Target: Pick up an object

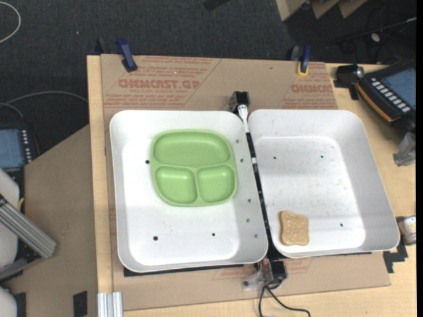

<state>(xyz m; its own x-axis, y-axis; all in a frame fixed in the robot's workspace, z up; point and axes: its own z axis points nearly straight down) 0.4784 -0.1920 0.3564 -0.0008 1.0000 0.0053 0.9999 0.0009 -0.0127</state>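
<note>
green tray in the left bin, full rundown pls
The green tray is a pale green, plastic-looking plate with rounded corners and three compartments: one wide one at the far side, two smaller ones at the near side. It lies flat, right side up, on the floor of the left bin, toward its far half. Nothing lies in it or touches it.

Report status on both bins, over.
Green divided tray flat in left bin. Tan slice of toast in right bin, near corner by the divider. Nothing on top of either.

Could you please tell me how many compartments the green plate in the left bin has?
3. The green plate has one wide compartment across its far half and two smaller ones side by side along its near half. Nothing hides any of it.
</note>
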